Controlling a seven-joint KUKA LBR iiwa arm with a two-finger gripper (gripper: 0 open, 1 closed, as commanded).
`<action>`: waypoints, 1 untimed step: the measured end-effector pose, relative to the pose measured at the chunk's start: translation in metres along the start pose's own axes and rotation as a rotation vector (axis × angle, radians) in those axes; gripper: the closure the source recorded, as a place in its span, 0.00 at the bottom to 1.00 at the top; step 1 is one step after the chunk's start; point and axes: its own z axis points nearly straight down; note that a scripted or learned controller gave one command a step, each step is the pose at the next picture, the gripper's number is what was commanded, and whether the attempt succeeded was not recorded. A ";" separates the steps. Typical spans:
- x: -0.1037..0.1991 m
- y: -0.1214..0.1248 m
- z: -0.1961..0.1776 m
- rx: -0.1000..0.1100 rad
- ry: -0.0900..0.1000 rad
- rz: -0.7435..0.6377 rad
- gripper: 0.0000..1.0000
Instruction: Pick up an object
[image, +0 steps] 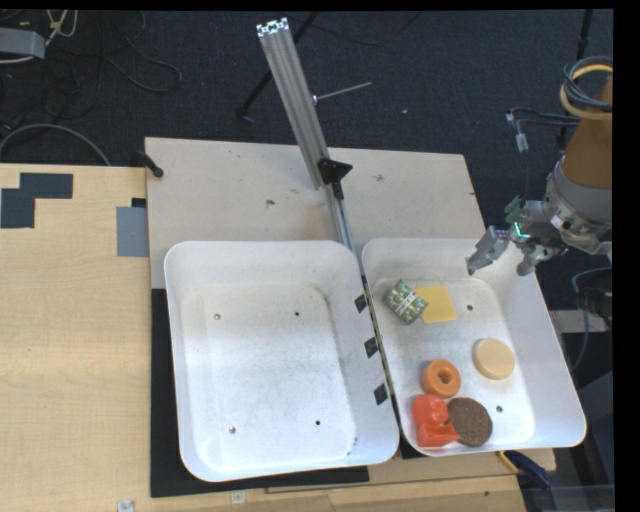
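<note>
From the camera above, the desk (400, 180) carries two white bins side by side. The left bin (260, 360) holds nothing to pick from, so any target has to come from the right bin (545, 340), where all the objects lie.

Those objects are loosely scattered, which suits a grasp from above. Near the right bin's far-left part, a green patterned block (405, 300) touches a flat yellow square (438, 303); that contact probably makes either one awkward to take cleanly. Toward the right wall sits a pale round disc (494, 358), apart from the rest. Closer to the near edge, an orange ring (441, 378) lies just beside a red block (432, 420), and a dark brown disc (469, 421) touches that block at the near edge.

The arm (585, 170) reaches in from the right and holds the hand (508, 256) over the bin's far-right corner, above the rim and well apart from every object. Its two fingers are spread and nothing lies between them, so the hand is released and empty. This placement looks like a hovering pose ahead of a descent: no object is picked yet. The pale disc seems the easiest choice, being nearest and standing alone.

A slanted metal rail (300, 110) crosses the desk's far side, clear of the arm.
</note>
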 end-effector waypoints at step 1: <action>0.000 0.001 -0.002 -0.004 -0.001 -0.002 0.00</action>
